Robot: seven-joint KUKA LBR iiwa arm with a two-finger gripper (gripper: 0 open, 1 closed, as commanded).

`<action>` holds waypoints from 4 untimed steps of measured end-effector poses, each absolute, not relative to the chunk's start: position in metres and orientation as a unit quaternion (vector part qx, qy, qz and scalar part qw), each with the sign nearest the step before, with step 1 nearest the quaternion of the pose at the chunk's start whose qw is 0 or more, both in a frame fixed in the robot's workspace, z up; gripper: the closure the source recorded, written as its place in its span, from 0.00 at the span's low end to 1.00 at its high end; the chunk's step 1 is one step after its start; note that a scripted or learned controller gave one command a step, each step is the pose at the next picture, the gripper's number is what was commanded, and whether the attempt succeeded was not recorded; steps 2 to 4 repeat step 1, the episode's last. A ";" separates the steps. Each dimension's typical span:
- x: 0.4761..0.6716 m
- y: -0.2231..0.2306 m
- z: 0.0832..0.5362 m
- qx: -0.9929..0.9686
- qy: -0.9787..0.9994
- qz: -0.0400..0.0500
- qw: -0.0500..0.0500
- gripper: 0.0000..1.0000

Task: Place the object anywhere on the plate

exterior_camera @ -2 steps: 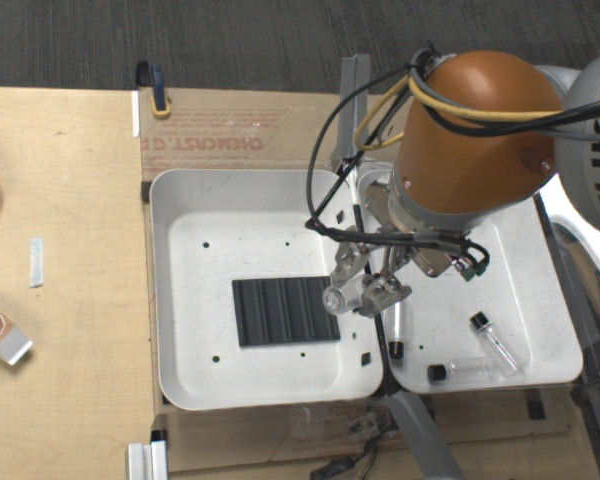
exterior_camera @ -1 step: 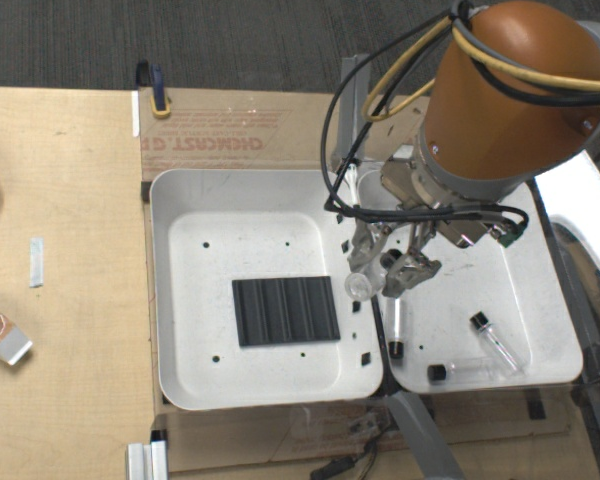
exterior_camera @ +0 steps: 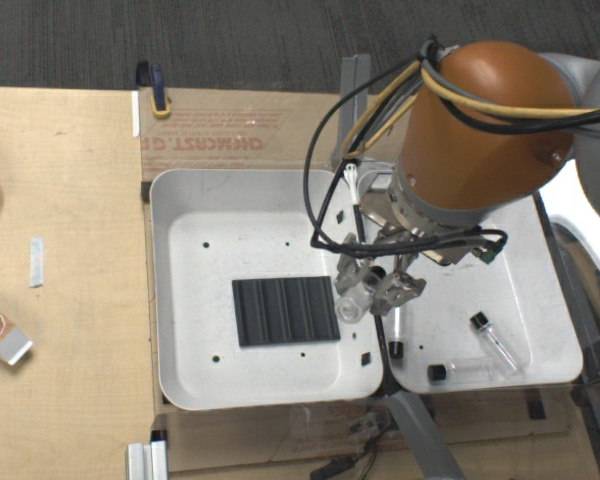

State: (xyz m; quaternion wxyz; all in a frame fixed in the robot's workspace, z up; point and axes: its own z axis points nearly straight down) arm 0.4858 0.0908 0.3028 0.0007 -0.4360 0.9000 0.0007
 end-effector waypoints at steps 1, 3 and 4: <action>0.480 0.107 0.290 -0.501 0.865 0.001 0.001 1.00; 0.480 0.107 0.290 -0.501 0.865 0.001 0.001 1.00; 0.480 0.107 0.290 -0.501 0.865 0.001 0.001 1.00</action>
